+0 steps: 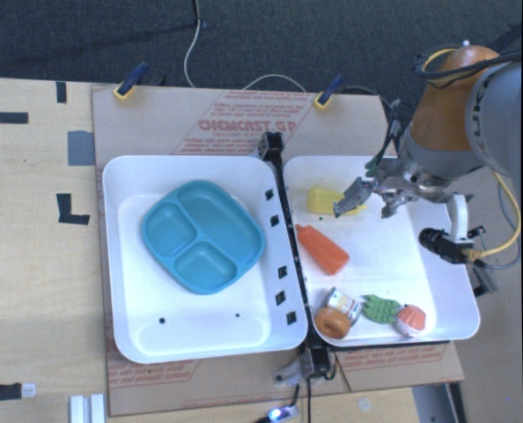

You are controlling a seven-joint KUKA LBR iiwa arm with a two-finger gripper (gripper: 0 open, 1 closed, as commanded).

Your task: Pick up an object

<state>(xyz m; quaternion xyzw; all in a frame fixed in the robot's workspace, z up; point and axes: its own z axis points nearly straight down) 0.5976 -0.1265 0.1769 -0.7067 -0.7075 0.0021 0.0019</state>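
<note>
The two-finger gripper (367,203) hangs over the upper part of the right white bin (446,276), on the grey arm (473,104) w/ its orange band (442,95) reaching in from the right. Its dark fingers (348,203) stand apart, spread wide, one toward the bin's centre wall and the other back toward the arm; nothing sits between them.

Nearest thing to the tool: a yellow soft-looking block (325,199), just left of the left fingertip, touching or nearly so; can't tell which from this angle. It lies beside the finger, not between the two.

Below and left of the gripper, near the block but apart from it, lies an orange carrot-shaped plastic piece (321,248), tilted, its thin end up toward the divider.

Well below the gripper, along the bin's near edge, three small items sit in a row: a small round can w/ an orange-brown end (335,317), lying on its side; a green leafy toy (381,308) right of it, touching or close; and a pink-and-white round toy (410,319) at the right end, against the green one.

Far left of the tool, across the black divider (283,236), the left white bin (129,263) holds a teal plastic plate w/ three compartments (202,234), lying flat and turned at an angle.

Right of and below the gripper, a black fitting w/ yellow cable (446,245) hangs at the bin's right rim.
</note>
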